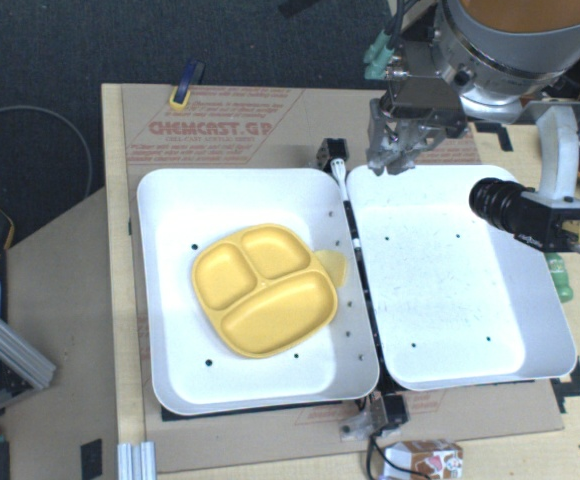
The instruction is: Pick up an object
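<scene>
Grey metal gripper (395, 158) poised above far edge of right bin (530, 358), finger spread impossible to tell. Nothing seen between fingertips. Down-left from gripper, across the divide: one yellow three-compartment plate (263, 290), lying flat in left bin (165, 298), long axis slanting from upper left to lower right. Two white bins, one plate, one arm.

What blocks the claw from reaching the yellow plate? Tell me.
Nothing visible does. The claw hovers over the right bin's far edge; the yellow plate lies uncovered in the left bin, across the raised rims where the bins meet.
</scene>
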`<move>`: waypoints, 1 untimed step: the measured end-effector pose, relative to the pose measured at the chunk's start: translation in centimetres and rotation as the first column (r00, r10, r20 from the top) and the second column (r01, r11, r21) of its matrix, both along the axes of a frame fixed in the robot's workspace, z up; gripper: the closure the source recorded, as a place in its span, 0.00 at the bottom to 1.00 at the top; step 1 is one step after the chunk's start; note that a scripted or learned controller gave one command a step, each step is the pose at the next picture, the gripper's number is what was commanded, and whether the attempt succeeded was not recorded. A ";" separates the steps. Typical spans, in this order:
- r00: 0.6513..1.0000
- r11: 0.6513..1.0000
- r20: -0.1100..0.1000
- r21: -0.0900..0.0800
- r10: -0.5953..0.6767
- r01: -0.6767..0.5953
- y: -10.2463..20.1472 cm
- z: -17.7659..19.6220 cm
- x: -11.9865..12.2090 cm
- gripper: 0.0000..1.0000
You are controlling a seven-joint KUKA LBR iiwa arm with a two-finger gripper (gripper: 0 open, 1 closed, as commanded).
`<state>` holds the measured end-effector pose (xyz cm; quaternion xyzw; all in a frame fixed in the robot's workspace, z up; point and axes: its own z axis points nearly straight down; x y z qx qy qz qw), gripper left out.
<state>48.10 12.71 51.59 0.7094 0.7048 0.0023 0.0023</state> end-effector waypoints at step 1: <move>1.000 1.000 -0.015 -0.002 0.002 -0.002 -3.2 -6.2 -0.2 1.00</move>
